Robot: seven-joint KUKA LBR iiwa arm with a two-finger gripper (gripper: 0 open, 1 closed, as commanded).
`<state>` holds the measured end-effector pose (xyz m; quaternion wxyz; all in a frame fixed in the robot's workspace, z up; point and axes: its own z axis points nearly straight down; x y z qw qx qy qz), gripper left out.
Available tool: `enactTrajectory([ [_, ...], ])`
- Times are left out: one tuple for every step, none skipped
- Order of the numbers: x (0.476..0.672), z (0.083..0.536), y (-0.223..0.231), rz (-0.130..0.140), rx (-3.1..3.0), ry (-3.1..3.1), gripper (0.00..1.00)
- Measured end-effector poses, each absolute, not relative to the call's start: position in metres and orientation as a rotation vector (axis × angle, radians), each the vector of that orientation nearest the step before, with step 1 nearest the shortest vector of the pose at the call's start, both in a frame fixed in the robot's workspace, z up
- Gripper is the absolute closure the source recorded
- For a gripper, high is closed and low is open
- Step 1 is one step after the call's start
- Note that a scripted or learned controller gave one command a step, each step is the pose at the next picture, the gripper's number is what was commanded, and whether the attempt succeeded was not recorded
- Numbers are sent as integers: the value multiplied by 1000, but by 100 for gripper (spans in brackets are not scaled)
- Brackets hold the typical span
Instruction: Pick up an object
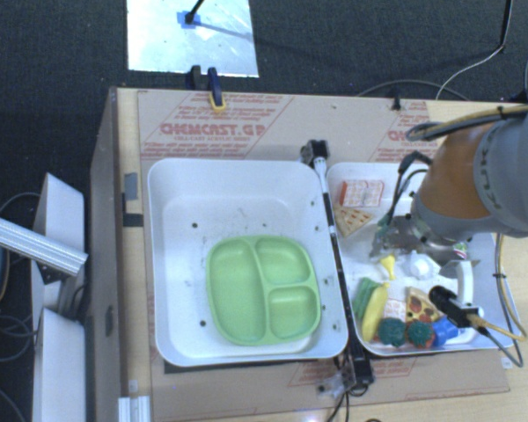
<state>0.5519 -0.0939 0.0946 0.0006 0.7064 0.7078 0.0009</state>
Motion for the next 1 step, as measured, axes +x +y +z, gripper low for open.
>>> enactTrajectory([
  [537,221,-19,6,2215,2224,100],
])
